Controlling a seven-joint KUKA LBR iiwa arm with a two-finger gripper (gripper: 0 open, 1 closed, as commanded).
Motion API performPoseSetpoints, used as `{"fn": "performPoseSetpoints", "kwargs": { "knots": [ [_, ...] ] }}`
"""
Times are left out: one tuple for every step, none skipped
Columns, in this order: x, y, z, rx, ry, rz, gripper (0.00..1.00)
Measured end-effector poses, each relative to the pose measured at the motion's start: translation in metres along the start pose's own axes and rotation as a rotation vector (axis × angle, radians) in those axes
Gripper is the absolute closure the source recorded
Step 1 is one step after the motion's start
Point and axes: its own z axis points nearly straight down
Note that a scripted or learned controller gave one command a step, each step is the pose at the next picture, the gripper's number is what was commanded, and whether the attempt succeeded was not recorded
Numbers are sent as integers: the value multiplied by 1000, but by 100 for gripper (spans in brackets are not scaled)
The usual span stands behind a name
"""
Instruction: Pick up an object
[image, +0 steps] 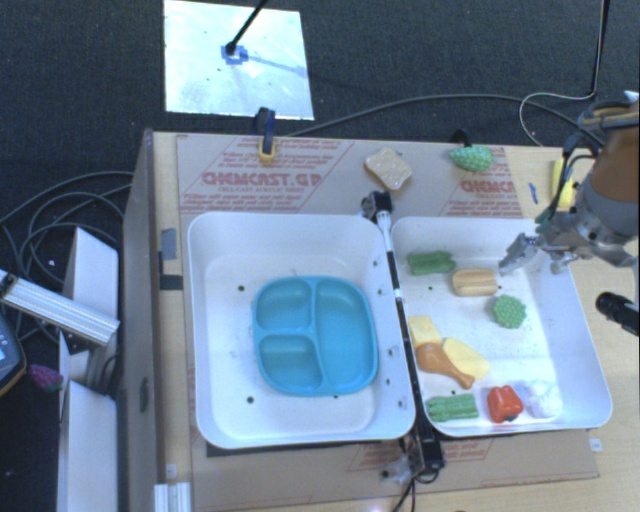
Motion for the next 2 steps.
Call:
{"fn": "performPoseSetpoints", "kwargs": {
  "knots": [
    [4, -29, 60, 3, 1, 2, 0],
    [4, -28, 49, -1, 0, 1, 100]
  ]
}}
